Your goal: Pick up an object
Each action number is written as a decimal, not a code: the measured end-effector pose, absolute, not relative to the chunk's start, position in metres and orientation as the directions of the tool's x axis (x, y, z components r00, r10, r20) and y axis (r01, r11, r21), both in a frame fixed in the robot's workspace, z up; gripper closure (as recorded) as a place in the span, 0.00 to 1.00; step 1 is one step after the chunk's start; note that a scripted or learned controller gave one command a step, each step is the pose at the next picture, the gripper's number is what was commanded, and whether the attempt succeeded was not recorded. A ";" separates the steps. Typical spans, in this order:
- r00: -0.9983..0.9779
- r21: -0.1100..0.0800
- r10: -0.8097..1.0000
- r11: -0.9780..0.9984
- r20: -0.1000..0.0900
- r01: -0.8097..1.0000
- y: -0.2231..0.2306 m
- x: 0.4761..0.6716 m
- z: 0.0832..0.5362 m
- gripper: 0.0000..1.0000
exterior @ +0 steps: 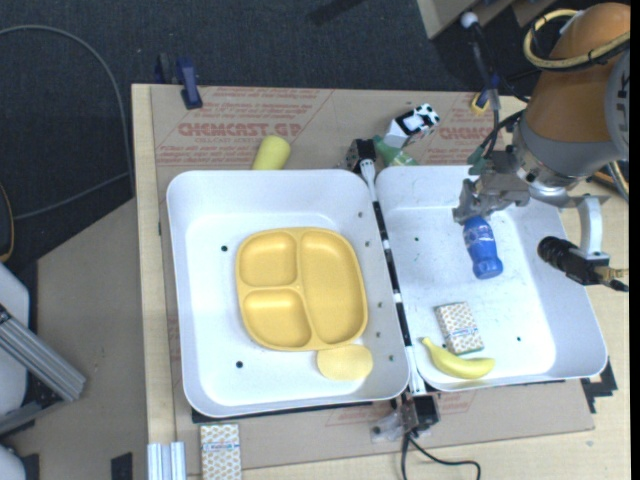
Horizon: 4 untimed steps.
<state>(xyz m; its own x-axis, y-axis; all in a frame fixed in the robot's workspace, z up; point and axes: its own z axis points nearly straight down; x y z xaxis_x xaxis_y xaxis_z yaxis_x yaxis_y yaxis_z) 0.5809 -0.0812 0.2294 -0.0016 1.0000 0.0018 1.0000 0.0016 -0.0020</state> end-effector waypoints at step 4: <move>-0.001 0.000 1.000 0.001 0.000 1.000 -0.025 0.544 0.200 1.00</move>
<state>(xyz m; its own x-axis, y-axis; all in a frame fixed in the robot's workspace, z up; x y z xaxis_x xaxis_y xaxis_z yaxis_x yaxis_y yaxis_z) 0.5435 -0.0254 0.1995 -0.0010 1.0000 0.0005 1.0000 0.0010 -0.0001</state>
